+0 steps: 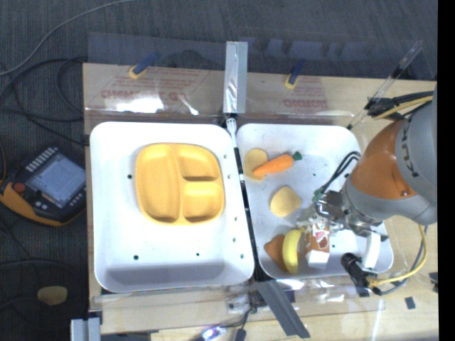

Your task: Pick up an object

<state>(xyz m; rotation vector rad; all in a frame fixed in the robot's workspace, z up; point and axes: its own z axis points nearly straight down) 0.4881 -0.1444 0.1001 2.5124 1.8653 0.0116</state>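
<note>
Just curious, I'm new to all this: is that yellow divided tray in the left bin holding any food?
Empty. The yellow tray shows bare compartments. The toy carrot and other pieces lie in the right bin.

Two white bins (106, 190), one yellow divided tray (180, 182), one carrot (274, 164).

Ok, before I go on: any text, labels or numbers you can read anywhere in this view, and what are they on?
Nothing reads clearly.
Red print on the clear sheets behind the bins: mirrored and blurred, unreadable.
Small carton near the gripper: red and white patterned label, too small to read.
Handheld pendant on the floor: lit screen, no legible characters.
</note>
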